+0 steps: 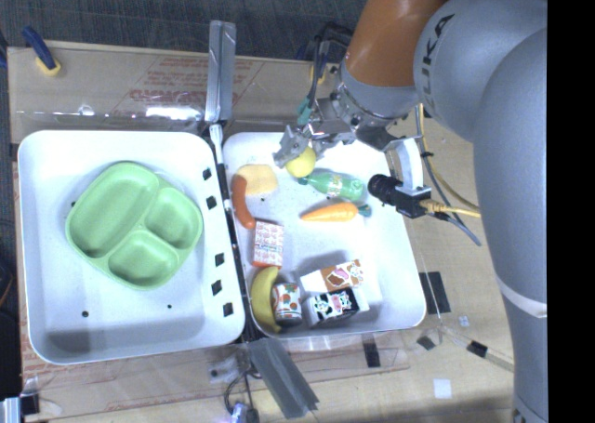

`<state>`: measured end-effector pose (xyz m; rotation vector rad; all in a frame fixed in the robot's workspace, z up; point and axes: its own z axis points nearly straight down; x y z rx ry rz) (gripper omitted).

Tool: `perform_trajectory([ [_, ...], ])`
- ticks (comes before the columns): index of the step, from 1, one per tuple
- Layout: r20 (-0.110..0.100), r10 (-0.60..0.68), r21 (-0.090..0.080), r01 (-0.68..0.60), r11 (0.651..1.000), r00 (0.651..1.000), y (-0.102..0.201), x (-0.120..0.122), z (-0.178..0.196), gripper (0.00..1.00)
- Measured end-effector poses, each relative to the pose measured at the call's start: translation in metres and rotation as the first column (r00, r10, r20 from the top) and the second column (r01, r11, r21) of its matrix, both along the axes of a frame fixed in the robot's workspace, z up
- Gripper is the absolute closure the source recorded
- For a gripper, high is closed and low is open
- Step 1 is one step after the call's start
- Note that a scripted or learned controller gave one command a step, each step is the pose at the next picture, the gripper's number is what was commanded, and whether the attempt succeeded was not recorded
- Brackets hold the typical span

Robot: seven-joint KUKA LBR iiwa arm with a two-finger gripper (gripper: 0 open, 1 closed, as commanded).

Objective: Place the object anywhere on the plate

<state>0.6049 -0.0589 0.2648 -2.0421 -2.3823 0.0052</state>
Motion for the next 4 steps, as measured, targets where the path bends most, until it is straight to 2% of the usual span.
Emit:
perform_trajectory([
  [1, -0.002, 0.008, -0.001, -0.008, 1.0, 1.0, 0.001, 0.0, 0.01, 1.0],
  [2, 0.0, -0.007, -0.001, 0.007, 1.0, 1.0, 0.088, -0.008, -0.062, 1.0],
  [3, -0.001, -0.089, -0.002, 0.089, 0.996, 0.996, 0.151, -0.034, -0.061, 1.0],
  [4, -0.001, -0.09, -0.002, 0.09, 0.996, 0.996, 0.151, -0.034, -0.061, 0.0],
])
